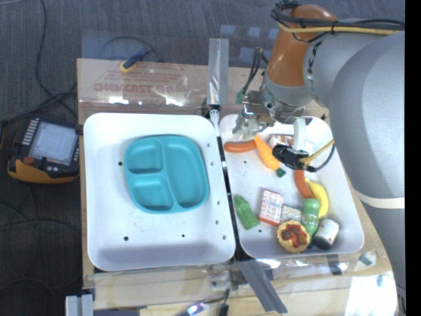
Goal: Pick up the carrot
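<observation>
Here the grey two-finger tool [247, 120] hangs over the right white bin's [342, 183] far-left corner; its state I cannot tell. The orange tapered carrot [266, 151] lies just beside it, near a reddish sausage [238, 146].

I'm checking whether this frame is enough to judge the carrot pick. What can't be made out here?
- Gripper: small and partly under the grey arm's wrist; open or shut is unreadable.
- Orange carrot: its right end is hidden behind a black cable clip.
- Red-patterned snack packet: print too small to read.
- Right white bin: far corner covered by the arm.
</observation>
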`<state>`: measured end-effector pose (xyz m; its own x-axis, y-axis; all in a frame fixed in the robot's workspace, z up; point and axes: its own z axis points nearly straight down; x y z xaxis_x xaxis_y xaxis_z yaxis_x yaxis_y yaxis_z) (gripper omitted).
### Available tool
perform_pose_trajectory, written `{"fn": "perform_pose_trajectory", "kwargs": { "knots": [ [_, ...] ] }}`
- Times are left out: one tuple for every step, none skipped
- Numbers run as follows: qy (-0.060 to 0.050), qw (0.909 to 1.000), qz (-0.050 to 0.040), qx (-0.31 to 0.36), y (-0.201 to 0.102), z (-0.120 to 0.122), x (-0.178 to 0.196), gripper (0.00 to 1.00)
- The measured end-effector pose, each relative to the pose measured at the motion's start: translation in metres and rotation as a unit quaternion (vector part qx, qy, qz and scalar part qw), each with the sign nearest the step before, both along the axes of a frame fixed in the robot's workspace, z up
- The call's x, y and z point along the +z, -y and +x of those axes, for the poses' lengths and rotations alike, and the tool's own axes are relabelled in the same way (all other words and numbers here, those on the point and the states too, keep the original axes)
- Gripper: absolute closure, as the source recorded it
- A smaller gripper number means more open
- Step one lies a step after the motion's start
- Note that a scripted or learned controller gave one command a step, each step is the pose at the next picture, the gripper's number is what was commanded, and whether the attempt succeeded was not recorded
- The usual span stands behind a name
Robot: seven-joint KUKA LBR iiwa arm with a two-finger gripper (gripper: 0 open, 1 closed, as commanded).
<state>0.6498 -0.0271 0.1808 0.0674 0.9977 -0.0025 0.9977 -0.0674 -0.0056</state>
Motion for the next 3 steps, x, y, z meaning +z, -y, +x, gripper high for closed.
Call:
{"fn": "perform_pose_trajectory", "kwargs": {
  "knots": [
    [0.000, 1.0000, -0.0004, 0.000, 0.000, 0.000, 0.000, 0.00],
    [0.000, 0.9938, 0.0000, 0.112, 0.058, -0.031, 0.000, 0.00],
    [0.016, 0.9937, -0.0039, 0.110, 0.100, 0.001, -0.059, 0.00]
  ]
}}
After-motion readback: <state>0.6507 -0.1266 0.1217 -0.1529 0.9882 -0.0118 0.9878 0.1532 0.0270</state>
